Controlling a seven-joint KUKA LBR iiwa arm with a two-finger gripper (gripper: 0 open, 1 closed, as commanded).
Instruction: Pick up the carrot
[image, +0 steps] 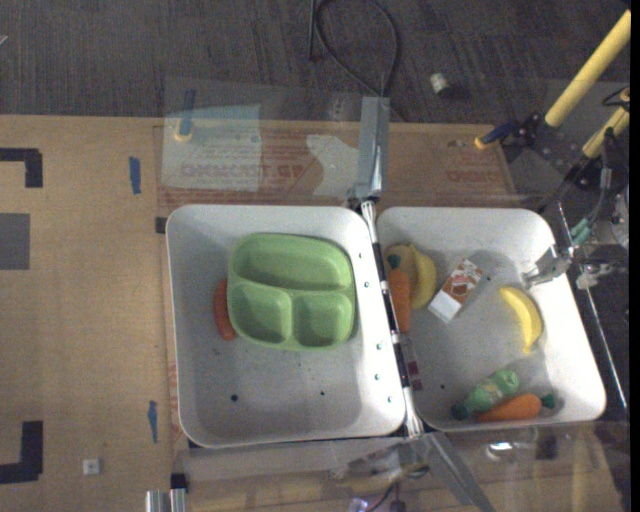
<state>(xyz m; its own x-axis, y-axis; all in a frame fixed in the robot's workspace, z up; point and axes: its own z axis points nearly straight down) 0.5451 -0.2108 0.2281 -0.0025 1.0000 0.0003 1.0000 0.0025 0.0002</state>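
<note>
Carrot (515, 407) with its green top lies along the near wall of the right bin (585, 400), well down the view from the claw (548, 265) and slightly to its left. The claw hangs at that bin's far right corner, nothing visibly in its hold. Whether it is open or closed I cannot tell at this blur.

To do this step well, I judge the claw should travel down the view, turn to straddle the carrot across its narrow width, and descend at mid-body. The near wall leaves little room on that side.

A green bottle (487, 390) lies touching or just beside the carrot's blunt end, on the side toward the claw. It is the likeliest thing to be nudged or grabbed by mistake. A yellow banana (525, 318) lies between claw and carrot, so a low pass would clip it.

Farther left of the claw sit a small carton (455, 285), a second banana (425, 275) and another orange carrot-like piece (400, 295) by the divider. The left bin (190, 400) holds a green divided plate (292, 290).
</note>
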